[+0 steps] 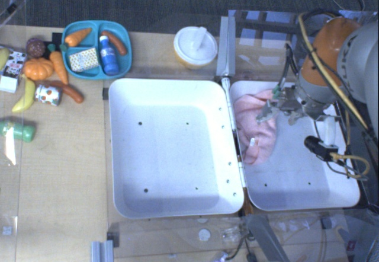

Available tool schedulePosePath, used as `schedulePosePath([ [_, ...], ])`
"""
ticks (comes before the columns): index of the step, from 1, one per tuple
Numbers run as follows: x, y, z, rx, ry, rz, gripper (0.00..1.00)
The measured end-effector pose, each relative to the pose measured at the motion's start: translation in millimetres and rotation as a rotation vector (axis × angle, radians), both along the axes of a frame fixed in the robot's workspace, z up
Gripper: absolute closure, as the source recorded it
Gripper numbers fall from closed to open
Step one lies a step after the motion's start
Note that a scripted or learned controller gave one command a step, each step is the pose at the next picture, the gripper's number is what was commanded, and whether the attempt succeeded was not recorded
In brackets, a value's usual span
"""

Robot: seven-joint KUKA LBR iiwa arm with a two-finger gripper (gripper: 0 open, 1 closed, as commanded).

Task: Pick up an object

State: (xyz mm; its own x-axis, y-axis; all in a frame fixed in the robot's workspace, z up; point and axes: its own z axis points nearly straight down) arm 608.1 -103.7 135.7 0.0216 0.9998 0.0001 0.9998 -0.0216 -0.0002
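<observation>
A crumpled pink cloth lies against the left wall of the right bin. The arm comes in from the right, its orange band near the top right corner. My gripper hangs over the cloth's upper right part, low and close to the fabric. Whether it touches the cloth cannot be made out from this slant.
The left bin sits beside the right one. A white lidded bowl stands behind the bins. At the far left are a blue tray of toy food and loose toy vegetables. Black cables hang over the right bin.
</observation>
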Motion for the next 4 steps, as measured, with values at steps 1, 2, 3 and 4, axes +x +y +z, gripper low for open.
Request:
schedulePosePath([
  [1, 17.6, 18.4, -46.3, -0.002, -0.011, 0.104, 0.0],
  [2, -21.7, -14.6, -46.0, -0.003, -0.012, 0.08, 0.0],
  [3, 44.8, 20.6, -47.1, -0.002, -0.01, 0.183, 0.0],
  [4, 61.2, 31.0, 51.3, -0.002, -0.008, 0.214, 0.0],
])
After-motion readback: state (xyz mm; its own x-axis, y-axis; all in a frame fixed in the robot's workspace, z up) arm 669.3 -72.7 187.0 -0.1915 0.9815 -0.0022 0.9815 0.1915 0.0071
